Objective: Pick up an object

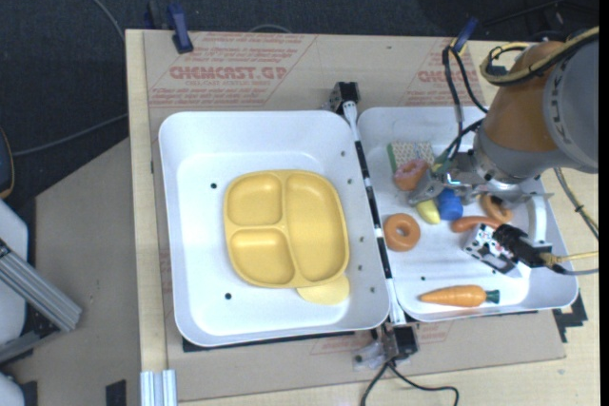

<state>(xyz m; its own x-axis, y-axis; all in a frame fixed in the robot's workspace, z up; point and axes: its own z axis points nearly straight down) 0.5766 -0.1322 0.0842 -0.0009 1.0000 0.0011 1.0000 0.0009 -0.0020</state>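
Two white bins side by side; left bin (pixel 190 204) holds one yellow divided plate (pixel 285 228) with open floor all round it; right bin (pixel 542 298) holds one carrot (pixel 459 297) along the near wall, one orange ring (pixel 402 232) near the divider, one blue-and-yellow piece (pixel 441 204); gripper (pixel 455 178) low beside that piece; grip state cannot be told

A single fixed camera looks down at a slant from above the bench (pixel 276 62), far enough back to take in both white bins: the left bin (pixel 190 204) near mid-frame, the right bin (pixel 533 295) toward the right edge, where the arm (pixel 538 114) enters.
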